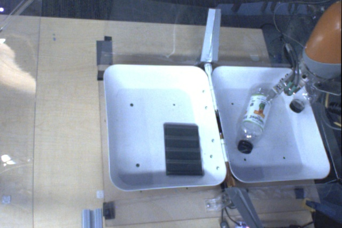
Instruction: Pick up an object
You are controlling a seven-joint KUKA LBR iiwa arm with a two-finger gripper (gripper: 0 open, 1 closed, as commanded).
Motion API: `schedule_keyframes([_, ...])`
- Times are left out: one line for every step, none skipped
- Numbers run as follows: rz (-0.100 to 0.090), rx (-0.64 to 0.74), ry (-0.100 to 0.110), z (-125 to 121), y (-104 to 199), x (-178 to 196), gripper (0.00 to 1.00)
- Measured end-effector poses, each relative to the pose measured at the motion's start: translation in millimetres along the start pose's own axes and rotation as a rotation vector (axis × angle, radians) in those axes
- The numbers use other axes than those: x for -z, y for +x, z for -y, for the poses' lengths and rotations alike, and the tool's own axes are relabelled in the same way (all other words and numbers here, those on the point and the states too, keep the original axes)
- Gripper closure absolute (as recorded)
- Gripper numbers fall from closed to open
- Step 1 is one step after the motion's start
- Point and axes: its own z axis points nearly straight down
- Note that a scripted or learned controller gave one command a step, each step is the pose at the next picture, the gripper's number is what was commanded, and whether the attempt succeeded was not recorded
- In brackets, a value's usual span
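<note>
Over the right bin's far right corner, the claw (291, 85) hangs at the end of the grey arm (320, 67) with the orange band. It is small and a bit blurry, so I cannot tell how it is set, and I see nothing in its grip. It sits just beside the top end of the bottle (255, 116), maybe touching it, but I cannot be sure.

That bottle is clear plastic with a white and orange label and a dark cap. It lies on its side in the middle of the right bin (310, 165), with the cap pointing at the near edge of the desk (59, 115). Lying flat like that, it could roll away if the claw bumps it. I think the claw is there because the bottle is the closest thing to pick up.

Further away, in the left bin (123, 88), a flat black block with ridges (183, 149) rests near the near edge. It is well apart from the claw. It is low and flat, so it would be harder to grab.
</note>
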Motion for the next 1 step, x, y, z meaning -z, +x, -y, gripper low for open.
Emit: schedule_keyframes([0.000,-0.001,0.000,0.3,-0.1,-0.1,0.00])
